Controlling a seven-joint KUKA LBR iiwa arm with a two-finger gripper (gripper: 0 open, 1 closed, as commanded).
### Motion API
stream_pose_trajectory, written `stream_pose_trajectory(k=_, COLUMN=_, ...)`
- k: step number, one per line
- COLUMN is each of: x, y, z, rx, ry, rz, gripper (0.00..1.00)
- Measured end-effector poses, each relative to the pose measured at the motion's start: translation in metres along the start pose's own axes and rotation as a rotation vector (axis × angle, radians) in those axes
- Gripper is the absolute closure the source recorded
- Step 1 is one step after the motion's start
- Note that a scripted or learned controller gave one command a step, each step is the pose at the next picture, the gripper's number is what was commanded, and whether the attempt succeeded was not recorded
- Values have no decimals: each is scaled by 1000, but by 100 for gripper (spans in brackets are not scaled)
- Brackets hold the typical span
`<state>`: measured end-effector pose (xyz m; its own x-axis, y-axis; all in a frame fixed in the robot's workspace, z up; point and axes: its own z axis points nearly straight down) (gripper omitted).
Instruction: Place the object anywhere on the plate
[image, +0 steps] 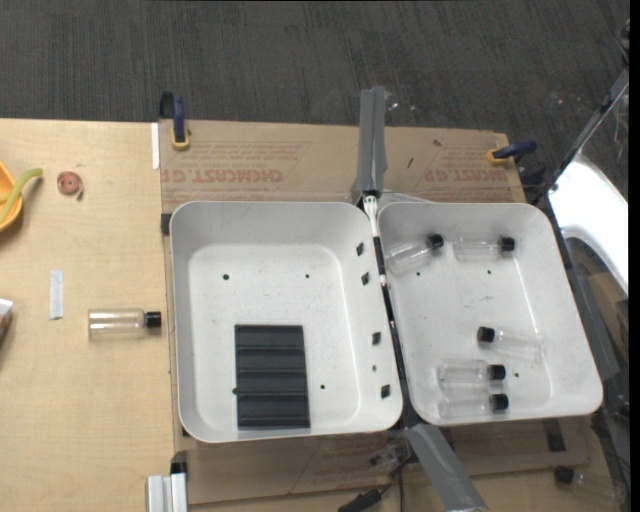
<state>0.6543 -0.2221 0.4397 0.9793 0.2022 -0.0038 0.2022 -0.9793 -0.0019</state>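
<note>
A black ribbed plate (271, 377) lies flat in the front part of the left bin (200, 240). Several clear vials with black caps lie on their sides in the right bin (560, 300). One vial (412, 255) rests near the back left corner and another (480, 246) lies beside it at the back. A third vial (512, 343) sits toward the right. Two more (465, 377) lie close together by the front wall.
Left of the bins, a loose clear vial (118, 320) lies on the wooden bench, with an orange bowl (6, 198) at the far left edge. Cardboard (300, 160) with clamps lies behind the bins. A pale curved part of the arm (600, 205) stands at the right edge.
</note>
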Motion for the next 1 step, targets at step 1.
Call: stream_pose_trajectory(k=1, x=-1, y=0, z=1, rx=0, ry=-1, rz=2, gripper=0)
